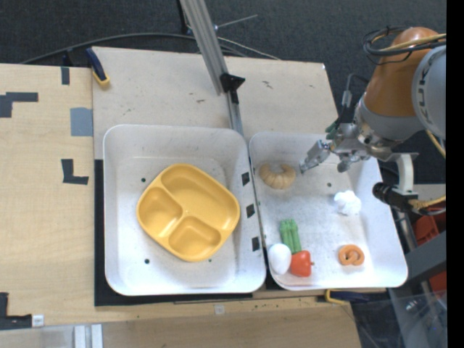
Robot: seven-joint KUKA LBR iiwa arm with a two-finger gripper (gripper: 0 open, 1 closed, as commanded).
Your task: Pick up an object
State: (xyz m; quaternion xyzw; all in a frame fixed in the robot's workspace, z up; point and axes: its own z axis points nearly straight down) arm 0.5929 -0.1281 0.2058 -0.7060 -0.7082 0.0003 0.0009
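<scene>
camera view: open claw point(328, 159) hovers beside croissant point(278, 175), white lump point(347, 203) near.

Two shallow white bins sit side by side on a bench. The left bin point(116, 194) holds a yellow divided plate point(188, 211). The right bin point(384, 256) holds a tan croissant point(278, 175) at its far left, a crumpled white object point(347, 202) to the right, and, along the near edge, a white egg point(279, 257) touching a red-and-green vegetable point(295, 249), with an orange ring point(351, 255) further right. The arm point(399, 85) enters from the right; its gripper point(327, 158), fingers spread apart and holding nothing, hangs over the far part of the right bin, just right of the croissant.
</scene>
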